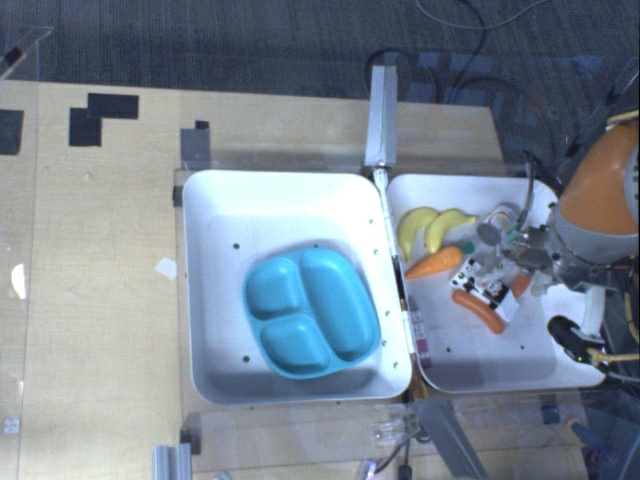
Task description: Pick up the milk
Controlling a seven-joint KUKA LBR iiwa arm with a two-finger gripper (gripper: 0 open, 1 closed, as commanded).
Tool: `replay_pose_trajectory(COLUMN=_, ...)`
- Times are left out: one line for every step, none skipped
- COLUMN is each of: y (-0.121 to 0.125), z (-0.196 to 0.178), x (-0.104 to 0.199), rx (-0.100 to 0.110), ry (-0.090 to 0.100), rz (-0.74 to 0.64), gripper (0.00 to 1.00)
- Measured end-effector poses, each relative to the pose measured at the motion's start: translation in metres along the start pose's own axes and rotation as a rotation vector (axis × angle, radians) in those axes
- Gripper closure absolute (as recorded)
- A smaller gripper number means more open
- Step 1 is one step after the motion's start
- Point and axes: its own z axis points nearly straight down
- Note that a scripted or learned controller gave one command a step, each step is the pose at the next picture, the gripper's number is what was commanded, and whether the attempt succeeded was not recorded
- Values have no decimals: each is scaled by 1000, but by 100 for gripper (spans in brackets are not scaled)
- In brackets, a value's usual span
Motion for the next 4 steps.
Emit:
replay_pose_trajectory(y=2, z=-11, x=1, rx=-5, ry=1, rz=-2, gripper=100)
replay_pose_trajectory(y=-3, z=-83, x=13, rx=-1, ry=0, rz=327, gripper=100)
replay_pose_trajectory(y=-1, z=-94, x=14, rx=-5, ry=0, rz=319, gripper=100)
replay_pose_trajectory(y=-55, z=-106, x=18, rx=2, ry=-1, rz=540, gripper=100)
